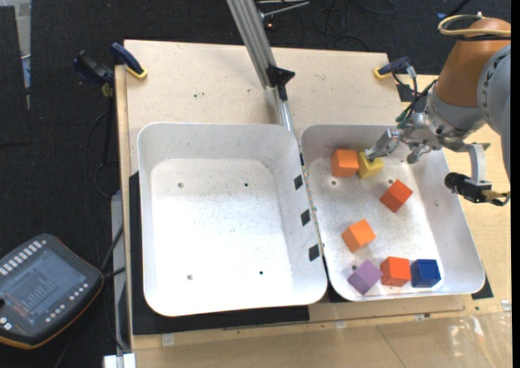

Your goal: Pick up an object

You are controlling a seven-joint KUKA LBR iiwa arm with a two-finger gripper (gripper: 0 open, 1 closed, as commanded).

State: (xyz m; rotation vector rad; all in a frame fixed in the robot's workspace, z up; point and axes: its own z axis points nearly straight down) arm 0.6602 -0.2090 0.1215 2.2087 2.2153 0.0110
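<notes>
The right bin [460, 227] holds several blocks. An orange cube [345, 162] and a small yellow block [371, 167] sit touching near its far edge. A red-orange cube [396, 195] lies right of them, and another orange cube [358, 235] sits mid-bin. A purple cube [365, 275], an orange-red cube [395, 270] and a blue cube [425, 273] line the near edge. My gripper [395, 153] hangs over the far part of this bin, open. Its left fingertip is right above the yellow block, and nothing sits between the fingers.
The left bin [146, 196] stands beside the right one. A slanted metal pole [252, 29] ends at the bins' shared far corner. Clamps [128, 61] sit on the bench's far corners. A teach pendant [41, 289] lies at lower left.
</notes>
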